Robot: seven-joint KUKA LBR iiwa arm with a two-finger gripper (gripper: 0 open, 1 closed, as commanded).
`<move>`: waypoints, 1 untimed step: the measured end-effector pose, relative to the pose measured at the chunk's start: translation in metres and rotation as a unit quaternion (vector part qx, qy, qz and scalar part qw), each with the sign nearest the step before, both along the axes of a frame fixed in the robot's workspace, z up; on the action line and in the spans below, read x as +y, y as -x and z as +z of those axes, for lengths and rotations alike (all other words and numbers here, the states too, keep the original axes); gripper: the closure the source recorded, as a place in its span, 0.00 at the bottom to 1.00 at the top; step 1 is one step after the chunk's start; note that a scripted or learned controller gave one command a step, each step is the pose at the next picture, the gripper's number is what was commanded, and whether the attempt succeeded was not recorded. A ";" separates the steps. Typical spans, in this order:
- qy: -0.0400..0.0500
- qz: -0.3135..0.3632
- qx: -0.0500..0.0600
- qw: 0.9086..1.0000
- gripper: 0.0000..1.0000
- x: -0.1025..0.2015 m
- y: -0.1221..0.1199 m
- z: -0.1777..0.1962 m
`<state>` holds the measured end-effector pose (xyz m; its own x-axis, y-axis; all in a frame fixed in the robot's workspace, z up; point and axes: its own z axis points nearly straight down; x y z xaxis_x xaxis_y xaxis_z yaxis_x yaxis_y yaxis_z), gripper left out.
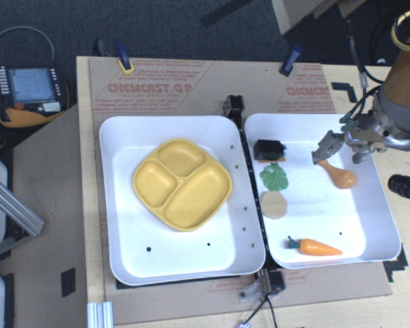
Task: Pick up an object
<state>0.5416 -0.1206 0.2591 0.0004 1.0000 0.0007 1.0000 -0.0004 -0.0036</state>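
on my feed the counter runs across the middle, with a handheld control pendant sitting off it at about ten o'clock. the left bin holds one thing, a yellow divided plate, three compartments, lying near the bin's centre and turned a little askew.

moving right, the right bin carries the small pieces. along its left side, from twelve toward six o'clock: a small black block with an orange strip just under it, then a green leaf-shaped piece, then a tan round disc just beside the leaf. at about six o'clock of that bin lies a toy carrot, green end pointing left, well apart from the others.

at about two o'clock of the bin lies a tan drumstick-shaped piece. the pincer hangs right over its narrow end, fingers spread apart, one grey finger ending beside the drumstick's tip. nothing sits between the fingers. the arm comes in from three o'clock.
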 end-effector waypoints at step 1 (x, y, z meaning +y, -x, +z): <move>0.000 0.000 -0.002 1.000 0.00 0.000 -0.001 0.001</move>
<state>0.5424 -0.1206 0.2606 -0.0002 1.0000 0.0002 1.0000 0.0002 -0.0003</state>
